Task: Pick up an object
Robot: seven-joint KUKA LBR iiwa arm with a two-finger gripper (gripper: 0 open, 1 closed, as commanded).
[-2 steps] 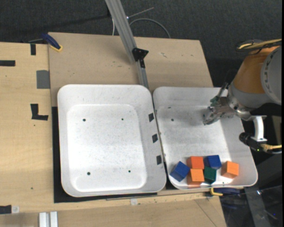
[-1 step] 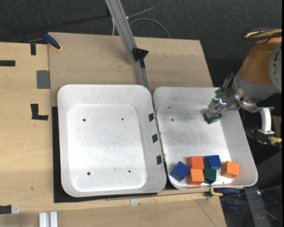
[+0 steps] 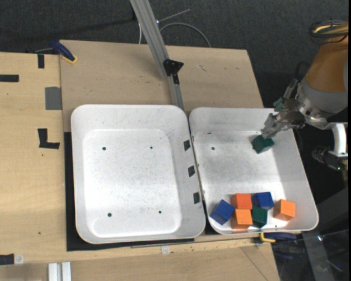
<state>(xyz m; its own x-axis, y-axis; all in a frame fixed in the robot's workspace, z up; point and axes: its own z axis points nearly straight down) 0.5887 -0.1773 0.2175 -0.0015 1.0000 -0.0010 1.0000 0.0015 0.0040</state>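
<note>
Starting at the left of the frame, we are looking at the left bin (image 3: 131,171), a shallow white tray sitting on the table (image 3: 23,157). Just beside it, touching along the middle seam, the right bin (image 3: 222,157) is carrying all the blocks.

Along that bin's lower edge, a cluster is lying close together: a blue cube (image 3: 222,211) at the left, then two orange cubes (image 3: 243,209) stacked in the picture one above the other, a second blue cube (image 3: 263,200) with a dark green cube (image 3: 259,216) just below it, and a lone orange cube (image 3: 285,209) at the right end.

Well apart from these, in the upper right of the bin, a green block (image 3: 262,143) is sitting tilted, right under the gripper (image 3: 271,130). The gripper is reaching in from the right of the frame and appears to be touching the block's upper corner, but we cannot tell whether it is closed on it or released.

We are judging the block to be light, rigid and smooth-sided, probably painted wood or plastic, and not fragile. Its flat opposite faces are offering the best hold; because it is tilted, a pinch on a corner or edge could let it twist and slip out.
</note>
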